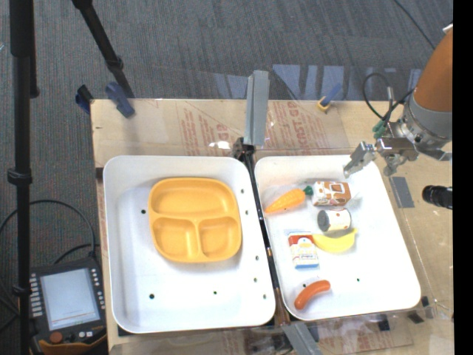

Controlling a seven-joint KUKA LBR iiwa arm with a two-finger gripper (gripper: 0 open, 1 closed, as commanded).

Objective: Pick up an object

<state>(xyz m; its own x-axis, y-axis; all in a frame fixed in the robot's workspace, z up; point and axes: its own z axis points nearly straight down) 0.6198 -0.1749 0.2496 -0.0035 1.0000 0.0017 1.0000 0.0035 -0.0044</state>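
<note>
The right bin holds an orange carrot, a brown and white carton, a small can lying against a yellow banana, a small red and white box and a red sausage. My gripper hangs over the bin's far right corner, up and to the right of the carton. It is open, its two fingers spread wide with nothing between them.
The left bin holds a yellow divided plate. A grey upright post stands behind the gap between the bins. A tripod and a control pendant stand off the bench to the left.
</note>
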